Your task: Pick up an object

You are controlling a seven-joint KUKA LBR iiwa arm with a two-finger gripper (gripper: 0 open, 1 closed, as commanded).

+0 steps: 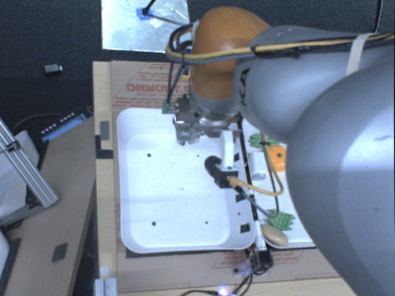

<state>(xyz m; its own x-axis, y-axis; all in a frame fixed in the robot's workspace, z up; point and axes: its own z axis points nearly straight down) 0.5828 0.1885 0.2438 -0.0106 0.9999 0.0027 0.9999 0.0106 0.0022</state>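
The gripper [185,131] hangs over the left white bin [154,227] near its far edge. The right bin [302,238] holds green and orange objects [278,158].

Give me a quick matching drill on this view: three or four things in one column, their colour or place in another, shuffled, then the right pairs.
Things:
1. left bin
2. orange object
3. green object
4. tan oval object

Descriptions:
A. in the right bin, beside the yellow cable, below the arm
B. white tray with small dark holes in its floor
C. at the right bin's near edge, next to the divider
D. toothed piece just above the tan one

Pairs: 1-B, 2-A, 3-D, 4-C
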